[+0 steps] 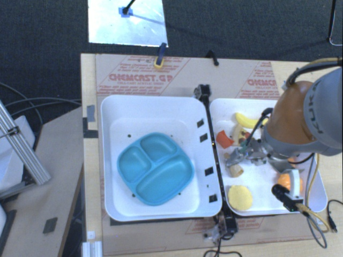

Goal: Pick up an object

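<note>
2 bins on bench; gripper [235,158] hanging low in right bin [321,197], among small objects. Nearest: tan piece [236,171], red piece [224,139]. Jaw state: cannot tell. Approach step; next needing descent over 1 object, then closing.

Smooth glossy white plastic bins [155,103]. Blue tray [155,168], smooth plastic, slight sheen. Brown paper-like sheet [142,74] under the bins, matt, red print. Shiny reflective metal-looking plate [128,15] at top. Dark carpet [43,31], rough, matt. Arm [308,116]: glossy orange band, smooth grey shell. Yellow disc [240,197], matt. Aluminium bar [19,141] at left, ribbed, brushed.
</note>
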Robot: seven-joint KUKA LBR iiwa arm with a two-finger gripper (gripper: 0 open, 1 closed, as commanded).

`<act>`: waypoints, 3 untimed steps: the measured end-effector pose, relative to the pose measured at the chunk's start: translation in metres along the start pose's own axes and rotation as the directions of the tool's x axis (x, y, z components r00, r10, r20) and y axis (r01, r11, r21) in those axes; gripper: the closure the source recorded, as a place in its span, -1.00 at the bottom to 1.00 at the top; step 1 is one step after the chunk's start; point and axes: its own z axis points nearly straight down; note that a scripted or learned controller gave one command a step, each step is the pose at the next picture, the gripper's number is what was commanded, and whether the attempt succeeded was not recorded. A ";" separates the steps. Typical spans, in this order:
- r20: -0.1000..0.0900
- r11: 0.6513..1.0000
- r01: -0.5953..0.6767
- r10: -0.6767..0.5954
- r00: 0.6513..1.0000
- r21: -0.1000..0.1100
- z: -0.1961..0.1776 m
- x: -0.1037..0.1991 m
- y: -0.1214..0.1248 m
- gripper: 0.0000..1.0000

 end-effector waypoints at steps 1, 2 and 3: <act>-0.003 1.000 -0.002 0.002 1.000 0.014 -0.004 0.000 -0.004 1.00; -0.007 1.000 0.009 -0.009 1.000 0.005 -0.078 0.094 0.048 1.00; -0.011 1.000 0.014 -0.013 1.000 0.007 -0.171 0.218 0.013 1.00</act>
